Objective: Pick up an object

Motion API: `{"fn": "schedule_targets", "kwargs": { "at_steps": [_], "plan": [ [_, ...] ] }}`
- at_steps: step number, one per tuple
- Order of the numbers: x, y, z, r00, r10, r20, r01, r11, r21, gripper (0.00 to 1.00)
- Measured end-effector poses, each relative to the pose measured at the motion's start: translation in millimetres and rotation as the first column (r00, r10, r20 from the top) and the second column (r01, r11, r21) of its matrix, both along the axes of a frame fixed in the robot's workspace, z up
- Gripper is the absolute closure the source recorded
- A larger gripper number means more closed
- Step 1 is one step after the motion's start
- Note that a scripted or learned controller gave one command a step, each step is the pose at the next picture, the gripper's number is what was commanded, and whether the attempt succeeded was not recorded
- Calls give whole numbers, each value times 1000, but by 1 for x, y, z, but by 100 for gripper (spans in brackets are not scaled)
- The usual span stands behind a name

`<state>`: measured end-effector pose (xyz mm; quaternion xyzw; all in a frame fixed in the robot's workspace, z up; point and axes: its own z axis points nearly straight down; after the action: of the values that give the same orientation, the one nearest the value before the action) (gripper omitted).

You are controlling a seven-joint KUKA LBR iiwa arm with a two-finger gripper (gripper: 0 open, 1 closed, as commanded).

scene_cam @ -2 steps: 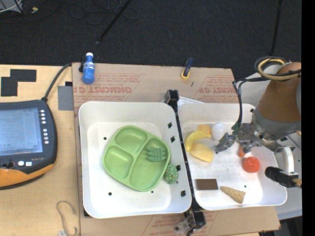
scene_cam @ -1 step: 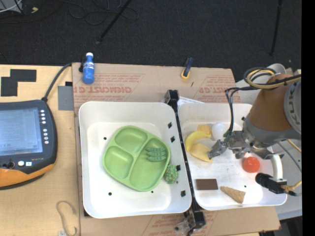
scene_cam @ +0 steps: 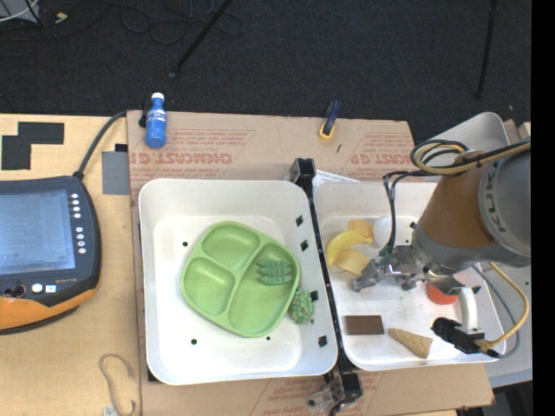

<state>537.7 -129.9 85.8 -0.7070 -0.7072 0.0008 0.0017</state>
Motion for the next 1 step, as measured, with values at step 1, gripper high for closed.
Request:
{"fn": "schedule_targets", "kwargs": {
  "at_steps": [1],
  "plan": [
    [0, -2, 12, 1000, -7, -1, 7, 1000, 1, 100]
  ]
}}
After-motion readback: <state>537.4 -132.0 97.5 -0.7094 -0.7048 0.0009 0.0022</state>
